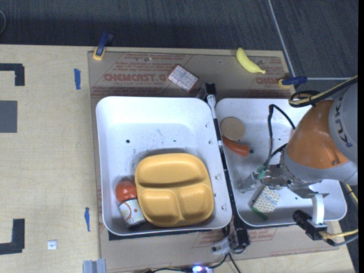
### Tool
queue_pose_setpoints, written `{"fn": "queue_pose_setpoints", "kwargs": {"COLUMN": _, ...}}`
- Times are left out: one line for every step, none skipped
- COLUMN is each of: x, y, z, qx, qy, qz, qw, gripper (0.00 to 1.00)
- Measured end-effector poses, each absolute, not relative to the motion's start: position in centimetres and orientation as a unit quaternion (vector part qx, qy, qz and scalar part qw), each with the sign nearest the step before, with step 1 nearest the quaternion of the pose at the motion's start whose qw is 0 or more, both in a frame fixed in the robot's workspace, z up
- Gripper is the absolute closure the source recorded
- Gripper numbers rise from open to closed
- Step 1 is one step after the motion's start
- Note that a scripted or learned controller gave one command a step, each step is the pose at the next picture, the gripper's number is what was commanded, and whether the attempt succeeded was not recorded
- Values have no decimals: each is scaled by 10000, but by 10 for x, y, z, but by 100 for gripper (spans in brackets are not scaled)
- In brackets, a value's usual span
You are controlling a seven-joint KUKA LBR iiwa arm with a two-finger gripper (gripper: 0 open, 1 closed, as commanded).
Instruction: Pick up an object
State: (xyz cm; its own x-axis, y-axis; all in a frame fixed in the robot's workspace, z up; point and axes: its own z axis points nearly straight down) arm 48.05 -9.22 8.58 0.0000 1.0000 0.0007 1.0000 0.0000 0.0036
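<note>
- Gripper [257,178] lowered into the right bin [335,209], lower right of frame, just above a small patterned packet [267,200]; placement consistent with a descent toward a pick.
- Finger state: cannot tell; metal parts at the wrist end too small and cluttered to read. No object visibly held.
- Candidate pick object, the patterned packet, lying flat on the bin floor directly below and slightly right of the gripper; contact not confirmed.
- Also in the right bin, toward its upper left: a round tan disc [232,128] and an orange carrot-shaped item [237,148], both apart from the gripper.
- Left bin [114,152], centre of frame: a yellow compartment tray [173,188] upside-down or lid-like, resting at the lower part; a small red-and-white can [129,203] wedged at its lower left edge.
- Surface: brown cardboard sheet [142,75] under both bins, fixed with blue clamps [102,44] at upper corners; a banana [249,61] and a small printed box [182,78] lying on it above the bins.
- Surroundings: light wooden bench [40,169] at left with black markers; dark carpet [170,10] across the top of frame.
</note>
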Motion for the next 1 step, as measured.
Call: {"fn": "queue_pose_setpoints", "kwargs": {"x": 481, "y": -92, "z": 86, "qx": 7072, "qy": 7070, "qz": 14, "qw": 15, "gripper": 0}}
